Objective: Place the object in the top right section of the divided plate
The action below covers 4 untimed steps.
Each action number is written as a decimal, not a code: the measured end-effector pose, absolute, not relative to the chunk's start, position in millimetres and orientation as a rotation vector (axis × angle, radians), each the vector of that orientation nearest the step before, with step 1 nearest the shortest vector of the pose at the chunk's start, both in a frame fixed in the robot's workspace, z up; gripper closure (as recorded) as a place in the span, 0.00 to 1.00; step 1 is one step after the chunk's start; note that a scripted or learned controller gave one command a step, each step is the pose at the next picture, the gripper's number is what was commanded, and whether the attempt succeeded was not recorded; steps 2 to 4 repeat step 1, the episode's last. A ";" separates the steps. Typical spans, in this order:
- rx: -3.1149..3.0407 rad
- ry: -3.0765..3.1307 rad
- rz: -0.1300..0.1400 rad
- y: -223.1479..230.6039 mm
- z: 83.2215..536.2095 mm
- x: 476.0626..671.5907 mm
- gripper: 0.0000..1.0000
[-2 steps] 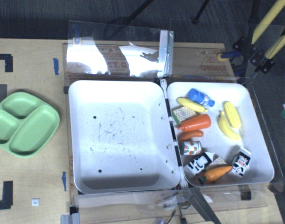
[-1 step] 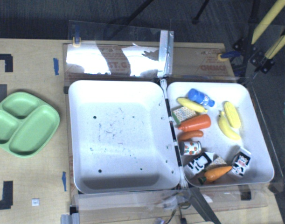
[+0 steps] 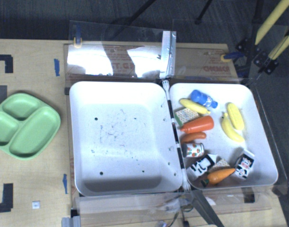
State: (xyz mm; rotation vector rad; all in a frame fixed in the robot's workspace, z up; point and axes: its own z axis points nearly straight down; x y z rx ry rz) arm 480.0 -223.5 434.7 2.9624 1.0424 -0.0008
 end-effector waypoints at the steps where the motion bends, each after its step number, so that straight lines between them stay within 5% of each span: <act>1: 2.959 1.045 -0.002 -222.7 444.6 481.3 1.00; 4: 2.959 1.045 -0.002 -222.7 444.6 481.3 1.00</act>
